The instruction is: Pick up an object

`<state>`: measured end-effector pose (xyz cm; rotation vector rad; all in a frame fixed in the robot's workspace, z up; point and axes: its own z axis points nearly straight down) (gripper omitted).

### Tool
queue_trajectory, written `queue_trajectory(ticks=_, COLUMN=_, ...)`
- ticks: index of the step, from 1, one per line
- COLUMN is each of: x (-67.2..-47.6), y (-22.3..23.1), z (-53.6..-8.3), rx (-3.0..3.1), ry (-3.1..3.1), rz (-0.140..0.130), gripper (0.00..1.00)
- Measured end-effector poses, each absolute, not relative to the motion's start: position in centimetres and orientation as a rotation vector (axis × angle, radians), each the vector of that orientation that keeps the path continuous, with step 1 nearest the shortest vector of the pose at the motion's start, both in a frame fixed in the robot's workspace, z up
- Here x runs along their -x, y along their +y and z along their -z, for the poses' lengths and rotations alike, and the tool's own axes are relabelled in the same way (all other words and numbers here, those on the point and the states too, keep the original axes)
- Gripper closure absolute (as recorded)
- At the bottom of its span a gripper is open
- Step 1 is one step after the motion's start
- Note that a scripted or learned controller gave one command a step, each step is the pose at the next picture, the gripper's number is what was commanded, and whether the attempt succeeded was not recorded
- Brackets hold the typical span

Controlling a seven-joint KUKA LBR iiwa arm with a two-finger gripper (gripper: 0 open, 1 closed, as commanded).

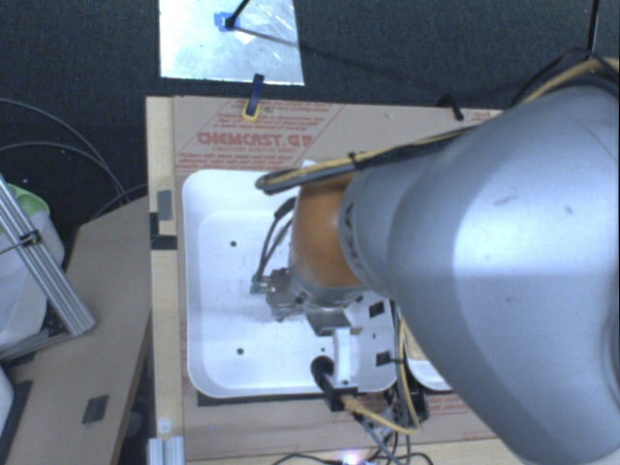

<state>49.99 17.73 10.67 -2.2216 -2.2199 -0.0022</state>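
Looming nearest the lens, the grey arm [504, 260] fills the right side, its orange band [315, 235] just above the wrist. Below it the jaws [274, 294] hang over the middle of the left white bin [208, 260]; whether they are open or closed I cannot tell, and no object to pick up is discernible on the visible bin floor. Cables [387, 419] trail at the bin's near edge. Under the bin lies a brown board [257, 134] with red lettering on the worktop [102, 289]. Farther off, a shiny metal sheet [231, 25] rests on dark carpet [77, 56].
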Motion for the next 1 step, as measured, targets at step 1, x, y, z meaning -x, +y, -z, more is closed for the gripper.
queue_trajectory(ticks=1, x=-57.09, y=17.8, z=-8.38, rx=2.22, ry=-2.228, rz=0.006, gripper=1.0)
